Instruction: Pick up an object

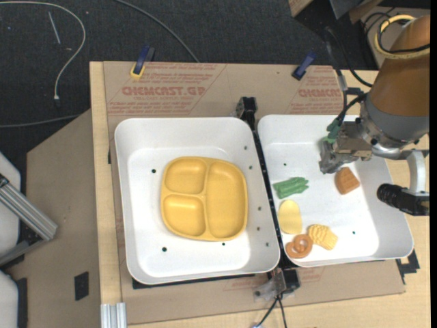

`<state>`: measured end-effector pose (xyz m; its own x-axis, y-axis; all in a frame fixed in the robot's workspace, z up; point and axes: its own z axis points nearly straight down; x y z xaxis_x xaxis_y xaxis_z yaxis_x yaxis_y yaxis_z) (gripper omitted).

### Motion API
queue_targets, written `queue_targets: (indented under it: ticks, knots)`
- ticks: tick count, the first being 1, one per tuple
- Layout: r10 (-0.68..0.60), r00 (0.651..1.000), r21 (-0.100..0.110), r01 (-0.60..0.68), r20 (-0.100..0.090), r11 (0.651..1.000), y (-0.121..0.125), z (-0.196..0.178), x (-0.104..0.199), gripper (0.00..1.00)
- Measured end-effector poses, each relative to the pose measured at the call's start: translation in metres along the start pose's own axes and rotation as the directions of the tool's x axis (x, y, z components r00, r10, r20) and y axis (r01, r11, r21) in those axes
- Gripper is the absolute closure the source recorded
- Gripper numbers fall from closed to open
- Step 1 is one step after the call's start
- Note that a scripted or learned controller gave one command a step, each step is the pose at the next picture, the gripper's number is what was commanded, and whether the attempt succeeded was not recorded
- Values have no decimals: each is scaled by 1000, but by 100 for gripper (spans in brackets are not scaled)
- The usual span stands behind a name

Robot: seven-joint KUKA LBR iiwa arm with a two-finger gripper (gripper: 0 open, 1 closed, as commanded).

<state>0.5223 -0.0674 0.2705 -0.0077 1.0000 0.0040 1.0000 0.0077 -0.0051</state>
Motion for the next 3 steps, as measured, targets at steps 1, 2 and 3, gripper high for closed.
queue_targets:
  ticks: [1, 2, 3]
  knots:
    - [0, 1000, 3, 0, 0, 1000, 4, 20, 59, 100]
    - [2, 1000, 2, -2, 2, 1000, 0, 34, 104, 100]
    - [1, 1000, 2, -1, 2, 1000, 7, 49, 159, 100]
